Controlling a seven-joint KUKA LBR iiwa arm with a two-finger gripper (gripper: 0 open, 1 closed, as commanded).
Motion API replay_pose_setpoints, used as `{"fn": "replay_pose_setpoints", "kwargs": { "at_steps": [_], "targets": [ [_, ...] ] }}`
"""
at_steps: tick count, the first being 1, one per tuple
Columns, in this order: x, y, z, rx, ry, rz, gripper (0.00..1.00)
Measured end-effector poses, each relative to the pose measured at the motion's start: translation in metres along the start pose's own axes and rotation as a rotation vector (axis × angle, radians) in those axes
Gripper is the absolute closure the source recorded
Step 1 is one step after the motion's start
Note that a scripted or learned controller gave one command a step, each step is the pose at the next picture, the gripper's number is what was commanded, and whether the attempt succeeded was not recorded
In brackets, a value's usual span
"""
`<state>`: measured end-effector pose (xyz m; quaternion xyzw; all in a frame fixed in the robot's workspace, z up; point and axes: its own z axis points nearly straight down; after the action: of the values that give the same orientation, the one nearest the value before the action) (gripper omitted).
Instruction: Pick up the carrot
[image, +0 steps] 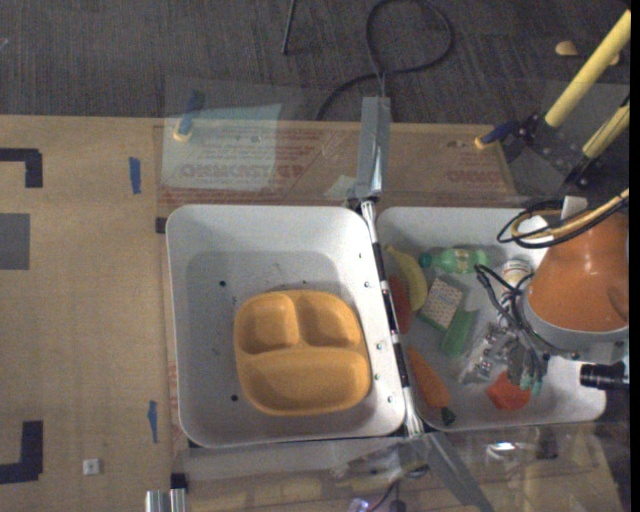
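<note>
The carrot (430, 384) is orange with a dark green tip. It lies slanted near the front left corner of the right bin (566, 412), close to the bin's left wall. My gripper (503, 356) hangs low over the middle of the right bin, below the orange band of the arm (580, 285). It is to the right of the carrot and slightly behind it, with a gap between them. Nothing of the carrot is between the gripper's parts.
The right bin also holds a banana (409, 276), a green bottle (455, 261), a small packet (440, 301), a green piece (459, 333), a red piece (399, 302) and a red block (508, 396). A yellow divided plate (301, 352) sits in the left bin (200, 300).
</note>
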<state>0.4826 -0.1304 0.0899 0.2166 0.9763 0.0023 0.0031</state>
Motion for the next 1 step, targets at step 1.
{"fn": "replay_pose_setpoints", "kwargs": {
  "at_steps": [1],
  "targets": [
    [-0.0144, 0.0011, 0.0001, 0.002, -0.002, -0.215, 1.00]
  ]
}}
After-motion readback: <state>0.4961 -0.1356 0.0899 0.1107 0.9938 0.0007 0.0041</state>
